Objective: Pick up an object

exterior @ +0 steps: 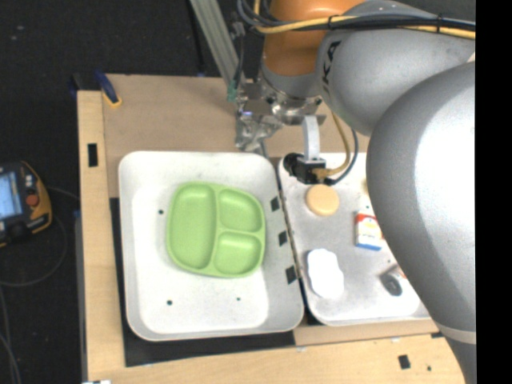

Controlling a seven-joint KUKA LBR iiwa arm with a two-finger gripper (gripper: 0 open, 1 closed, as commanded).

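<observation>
We find two bins side by side on the bench [160, 110]. The left bin [144, 294] holds a divided plate [214, 230], lying near its middle, a little toward the far side. The right bin [352, 306] lies against the left one, with clips [282, 238] along the shared edge. In the right bin a round disc [323, 201] lies at the far end; a small box [368, 232] lies to its right and nearer us; a lump [326, 272] lies nearest us, before the disc. The arm [416, 118] overhangs the right bin's right side. The gripper [254, 130] sits above the left bin's far right corner. A device [20, 198] lies off the bench, to the left.
</observation>
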